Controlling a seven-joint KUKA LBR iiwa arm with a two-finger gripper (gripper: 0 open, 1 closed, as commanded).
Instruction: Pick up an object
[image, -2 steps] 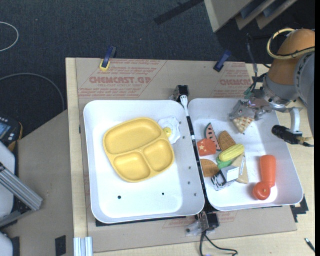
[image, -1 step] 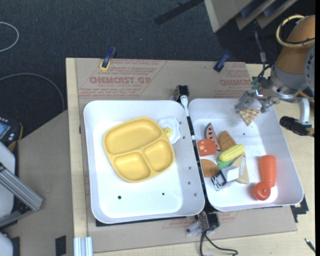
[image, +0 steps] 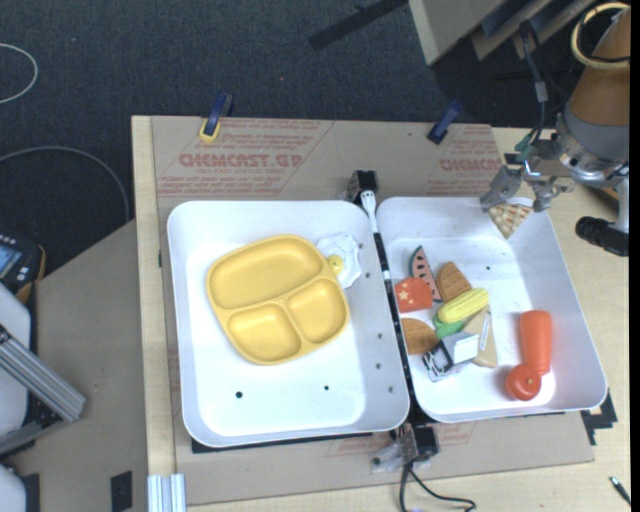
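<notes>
Two shallow white plastic bins on the cardboard-topped counter (image: 300, 150), seen from above. The left bin (image: 190, 300) carries a yellow three-compartment plate (image: 277, 298) with a fried-egg toy (image: 338, 255) touching its upper right edge. The right bin (image: 560, 300) carries a cluster of toy foods at centre, among them a watermelon slice (image: 417, 264) and a corn cob (image: 463, 305), and an orange-red plastic bottle (image: 530, 353) at lower right. At upper right, the tool (image: 527, 197) hangs over the bin's far corner, its fingers clamped on a tan waffle-patterned wedge (image: 511, 215), judged light, stiff and thin, best gripped across its flat faces
</notes>
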